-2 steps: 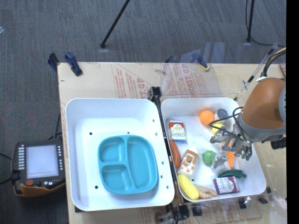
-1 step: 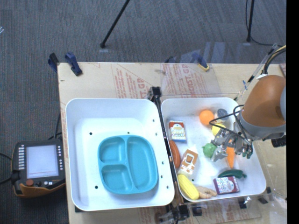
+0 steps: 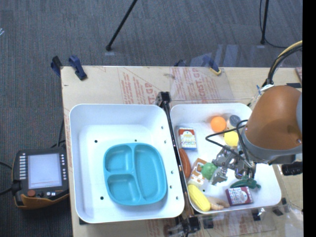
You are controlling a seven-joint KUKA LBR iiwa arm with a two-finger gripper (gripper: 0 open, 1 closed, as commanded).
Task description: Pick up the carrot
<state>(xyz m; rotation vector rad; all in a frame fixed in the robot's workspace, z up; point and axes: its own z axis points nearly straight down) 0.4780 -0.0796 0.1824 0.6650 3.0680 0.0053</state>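
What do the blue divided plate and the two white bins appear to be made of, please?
The blue divided plate looks like moulded plastic: one even turquoise colour, rounded compartment ridges and a soft sheen. The left bin and right bin also look like plastic, smooth and glossy white with rounded corners, though painted metal cannot be ruled out from this view.

High slanted view over both bins (image 3: 123,113)
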